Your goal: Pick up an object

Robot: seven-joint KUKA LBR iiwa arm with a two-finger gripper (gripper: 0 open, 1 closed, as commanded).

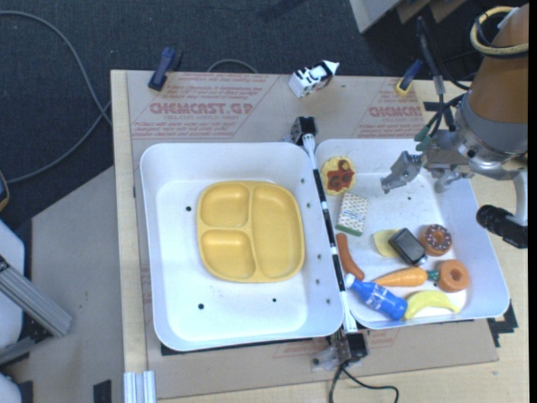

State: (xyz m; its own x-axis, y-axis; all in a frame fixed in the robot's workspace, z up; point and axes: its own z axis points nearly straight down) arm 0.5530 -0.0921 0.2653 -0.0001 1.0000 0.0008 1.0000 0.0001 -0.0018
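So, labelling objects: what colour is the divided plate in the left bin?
Yellow; the divided plate shows clearly in the camera view.

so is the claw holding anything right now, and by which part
Nothing is held. The claw hangs over a bare patch of the right bin, with no object between its fingers; the toy food lies lower in the bin, apart from it.

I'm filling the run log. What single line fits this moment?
gripper: over right bin, nothing held | carrot: untouched | plate: left bin
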